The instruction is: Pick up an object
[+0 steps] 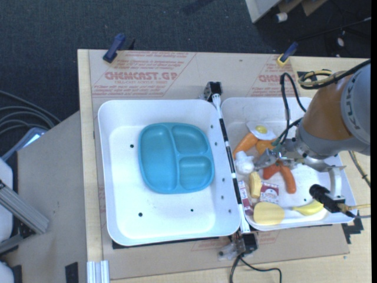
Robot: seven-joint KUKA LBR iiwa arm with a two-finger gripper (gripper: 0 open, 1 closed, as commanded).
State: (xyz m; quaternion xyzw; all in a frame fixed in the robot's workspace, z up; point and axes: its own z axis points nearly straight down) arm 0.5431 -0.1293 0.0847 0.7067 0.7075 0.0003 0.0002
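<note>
Closest to the lens, up high: grey arm (353,114) with its orange band, reaching in from the right over the right bin (259,107). Below the wrist, pincer (273,156) down among the toy food pieces (265,175) in the middle of that bin, just beside a red-orange sausage (288,180). Released or clenched: cannot tell, with the tip lost among clutter and cables. Nothing plainly seen in its grasp.

Around the pincer, all in the right bin:
- fried egg (260,130) toward the far wall;
- orange carrot-like piece (247,142) left of the pincer, near the divider;
- small white lump (244,165) below that;
- pale yellow block (254,184), upright, touching a little red and white carton (270,191);
- flat yellow oval (268,213) at the near edge;
- banana (310,207) to its right, also at the near edge.

Left bin (118,175) side by side with the right one, holding a blue divided plate (175,157) lying flat near its centre, well apart from the pincer.

Under both bins, brown board (147,72) with red print, held to the desk (85,158) by a blue clamp (114,48) at the far left and another clamp (287,53) at the far right.
</note>
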